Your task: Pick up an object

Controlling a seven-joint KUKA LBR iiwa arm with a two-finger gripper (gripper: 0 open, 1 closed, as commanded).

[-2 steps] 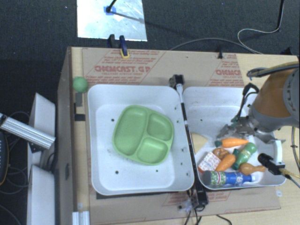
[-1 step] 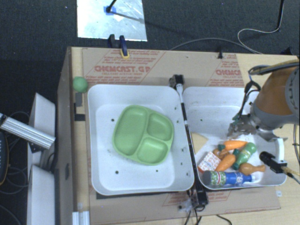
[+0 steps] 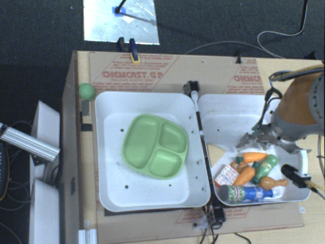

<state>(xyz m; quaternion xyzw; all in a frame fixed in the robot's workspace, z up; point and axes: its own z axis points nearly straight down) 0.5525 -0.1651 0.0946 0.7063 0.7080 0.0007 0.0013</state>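
Note:
Several toy foods lie heaped in the near corner of the right bin (image 3: 228, 117): an orange carrot (image 3: 252, 157), a second carrot (image 3: 245, 176), a green vegetable (image 3: 266, 167), a tan drumstick (image 3: 272, 182), a red-and-white packet (image 3: 226, 175) and a blue bottle (image 3: 250, 193) lying along the front wall. My gripper (image 3: 252, 140) hangs low over the right bin, just behind the heap and close above the upper carrot. Nothing shows between its fingers.
The left bin (image 3: 104, 151) holds a green divided plate (image 3: 155, 145). A small green ball (image 3: 86, 91) rests on the bench by that bin's far left corner. A dark divider (image 3: 199, 131) runs between the bins. The far half of the right bin is bare floor.

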